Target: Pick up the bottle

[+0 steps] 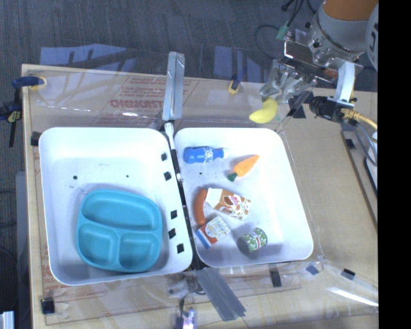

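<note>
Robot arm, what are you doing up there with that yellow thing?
The robot's pincer hangs above the far rim of the right bin, with a yellow banana at its fingers. The blue bottle it should pick up lies untouched in that bin, beside a carrot. A blue tray sits in the left bin.

I see the arm (343, 19) entering from upper right, wrist angled down-left; my end effector (277, 96) hangs raised, fingers pinching something yellow.

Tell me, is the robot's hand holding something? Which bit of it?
Yes, the hand holds a yellow banana-like toy by its upper end, above the right bin's far rim. The blue bottle lies untouched.
</note>
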### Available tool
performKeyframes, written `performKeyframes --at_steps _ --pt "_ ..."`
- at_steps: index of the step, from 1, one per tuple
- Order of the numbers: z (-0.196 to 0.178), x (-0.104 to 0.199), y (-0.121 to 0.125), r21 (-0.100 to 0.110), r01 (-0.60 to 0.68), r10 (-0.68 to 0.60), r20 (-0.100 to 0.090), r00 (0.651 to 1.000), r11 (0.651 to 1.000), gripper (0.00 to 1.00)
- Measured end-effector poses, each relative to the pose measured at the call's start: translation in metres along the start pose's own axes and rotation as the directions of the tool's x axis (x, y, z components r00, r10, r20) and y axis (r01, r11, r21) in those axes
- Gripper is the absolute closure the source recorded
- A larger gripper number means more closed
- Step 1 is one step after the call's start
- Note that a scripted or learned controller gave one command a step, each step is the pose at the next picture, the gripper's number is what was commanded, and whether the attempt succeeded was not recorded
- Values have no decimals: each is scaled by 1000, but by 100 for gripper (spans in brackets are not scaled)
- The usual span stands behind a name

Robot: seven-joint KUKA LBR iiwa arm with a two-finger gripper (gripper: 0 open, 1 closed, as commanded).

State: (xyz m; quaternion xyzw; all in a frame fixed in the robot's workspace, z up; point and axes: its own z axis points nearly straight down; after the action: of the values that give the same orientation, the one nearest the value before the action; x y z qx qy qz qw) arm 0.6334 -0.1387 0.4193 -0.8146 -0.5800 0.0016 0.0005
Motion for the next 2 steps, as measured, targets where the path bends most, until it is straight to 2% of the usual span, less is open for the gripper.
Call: performKeyframes --at_steps 1,2 --pt "161 -48 -1 4 -120 120 0 993 993 100" --pt "112 12 -47 1 -404 404 0 915 915 100"
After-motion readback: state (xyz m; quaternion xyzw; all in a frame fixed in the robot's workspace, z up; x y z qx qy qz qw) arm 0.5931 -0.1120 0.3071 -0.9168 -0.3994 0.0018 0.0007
